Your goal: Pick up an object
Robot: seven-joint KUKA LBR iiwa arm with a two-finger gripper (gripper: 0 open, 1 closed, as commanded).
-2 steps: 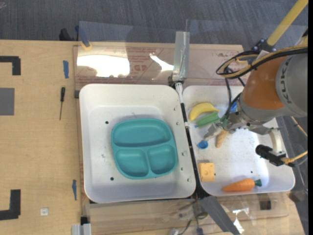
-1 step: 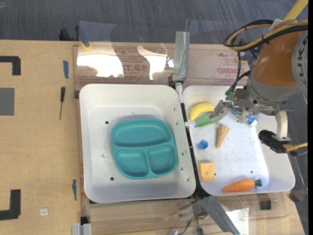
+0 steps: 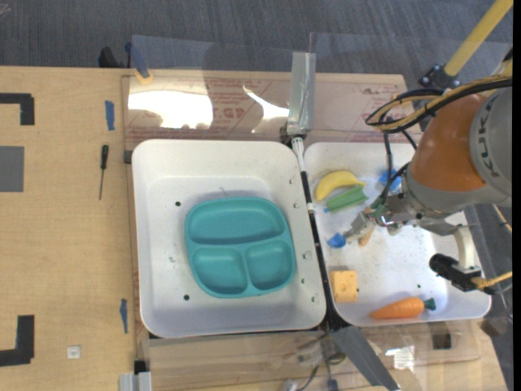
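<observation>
Reaching into right bin (image 3: 456,300), tool (image 3: 376,216) near blue piece (image 3: 337,239) & green bean (image 3: 343,199); jaw state can't tell. Next: descend, grasp.

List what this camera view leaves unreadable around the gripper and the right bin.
- Gripper: its tip is blurred and small, so nothing shows whether it grips anything.
- Small blue object: too small to identify.
- Blue item beside the arm: partly hidden by the wrist.
- Right bin: its far right corner lies under the arm.
</observation>
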